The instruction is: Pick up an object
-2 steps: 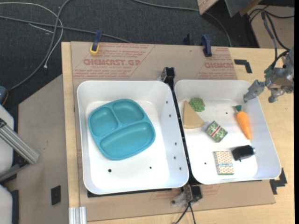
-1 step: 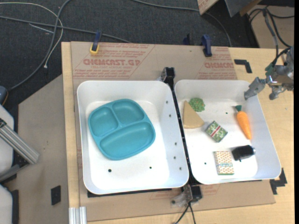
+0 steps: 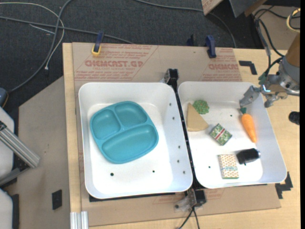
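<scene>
Jaws (image 3: 257, 97) spread, holding nothing, above carrot (image 3: 249, 127) (black block (image 3: 248, 155) nearby).

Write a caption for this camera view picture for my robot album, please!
Gripper hovers by a toy carrot in the right bin; a blue divided plate fills the left bin.

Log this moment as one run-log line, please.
phase: approach | gripper: over right bin far corner, above carrot | fingers: open, holding nothing | left bin: blue plate
</scene>
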Robot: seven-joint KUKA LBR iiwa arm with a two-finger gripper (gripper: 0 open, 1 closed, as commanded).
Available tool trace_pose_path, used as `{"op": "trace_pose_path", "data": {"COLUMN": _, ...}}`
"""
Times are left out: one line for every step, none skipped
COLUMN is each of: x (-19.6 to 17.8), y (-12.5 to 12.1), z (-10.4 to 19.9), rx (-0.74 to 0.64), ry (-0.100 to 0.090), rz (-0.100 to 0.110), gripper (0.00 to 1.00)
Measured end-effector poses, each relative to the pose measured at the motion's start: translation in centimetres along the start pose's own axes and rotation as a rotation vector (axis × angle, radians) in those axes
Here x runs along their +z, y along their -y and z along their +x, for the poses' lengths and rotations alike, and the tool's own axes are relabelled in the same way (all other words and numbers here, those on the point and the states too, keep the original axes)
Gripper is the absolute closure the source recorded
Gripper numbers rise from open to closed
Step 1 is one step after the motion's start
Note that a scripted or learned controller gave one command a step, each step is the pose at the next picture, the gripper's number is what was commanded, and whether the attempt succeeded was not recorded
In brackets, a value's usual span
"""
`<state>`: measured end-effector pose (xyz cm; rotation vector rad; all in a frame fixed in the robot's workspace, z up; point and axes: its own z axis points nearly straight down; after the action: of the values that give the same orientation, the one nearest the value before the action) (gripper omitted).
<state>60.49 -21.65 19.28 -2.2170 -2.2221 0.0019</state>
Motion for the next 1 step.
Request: {"op": "trace_pose_path", "data": {"x": 5.41, "y": 0.17, "z": 1.01, "rx": 0.001, "ry": -0.001, "rz": 0.001, "gripper": 0.00}}
